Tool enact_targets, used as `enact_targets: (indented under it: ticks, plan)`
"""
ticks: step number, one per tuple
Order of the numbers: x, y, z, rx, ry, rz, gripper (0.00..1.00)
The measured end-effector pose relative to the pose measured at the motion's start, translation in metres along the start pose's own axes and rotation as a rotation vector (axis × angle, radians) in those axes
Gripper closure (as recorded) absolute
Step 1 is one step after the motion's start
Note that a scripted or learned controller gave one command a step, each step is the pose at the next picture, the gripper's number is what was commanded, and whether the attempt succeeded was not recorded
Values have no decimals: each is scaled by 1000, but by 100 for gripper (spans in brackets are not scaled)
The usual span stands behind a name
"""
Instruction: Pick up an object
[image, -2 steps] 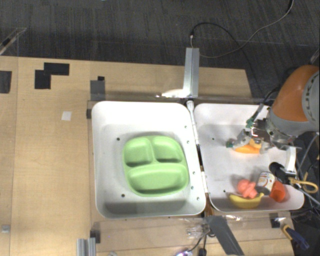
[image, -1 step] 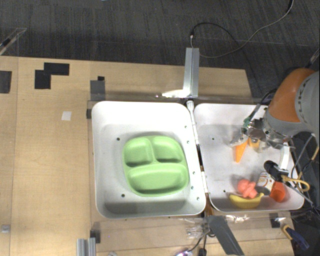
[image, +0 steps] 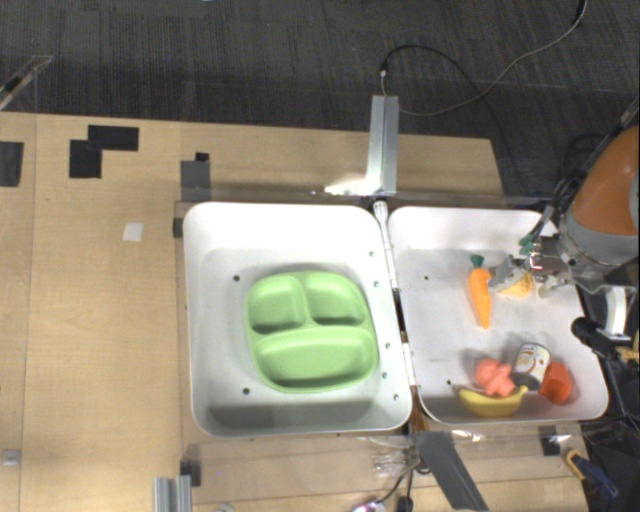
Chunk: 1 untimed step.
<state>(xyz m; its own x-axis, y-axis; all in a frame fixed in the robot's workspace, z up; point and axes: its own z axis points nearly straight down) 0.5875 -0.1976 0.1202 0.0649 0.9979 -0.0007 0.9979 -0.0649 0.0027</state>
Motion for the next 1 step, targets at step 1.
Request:
enact_targets:
  ticks: [1]
  plan:
    - [61,3,32,-9,-1,-95,0]
